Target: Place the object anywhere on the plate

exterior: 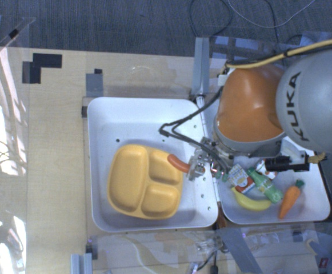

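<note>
- The small orange-red sausage-shaped toy (pixel 178 163) lay on the right rim of the yellow three-compartment plastic plate (pixel 144 181), just left of the metal pincer (pixel 199 168), which hung over the left bin's right side.
- I couldn't tell from where I stood whether the pincer was clamped on the sausage's right end or merely beside it.
- The sausage's long axis ran left to right, tilted slightly downward toward the pincer.
- The left shallow white bin (pixel 103 147) on the desk held the plate.
- The right white bin (pixel 314 207) held a yellow banana (pixel 251 202), an orange carrot (pixel 290 199), a green bottle (pixel 266 185) and a small carton (pixel 241 180).
</note>
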